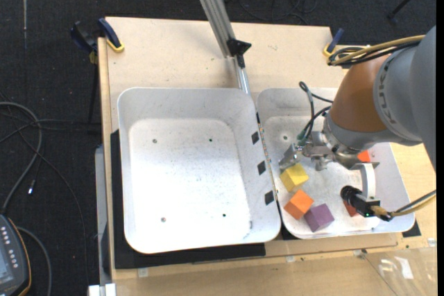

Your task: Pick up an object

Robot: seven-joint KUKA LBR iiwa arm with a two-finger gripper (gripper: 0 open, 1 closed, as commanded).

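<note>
The gripper hangs low in the right bin, just above the yellow block. I cannot tell how its jaws stand. Next, I think, it must drop and squeeze.

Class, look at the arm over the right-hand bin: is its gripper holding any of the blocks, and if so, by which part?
It cannot be told. The gripper hangs just above the yellow block, but no block shows between its fingers.

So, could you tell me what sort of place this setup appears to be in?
Probably a robotics lab. A wooden bench is clamped at its corners and carries two white bins, the right one holding coloured blocks. The arm works above them, and cables trail over dark carpet.
</note>
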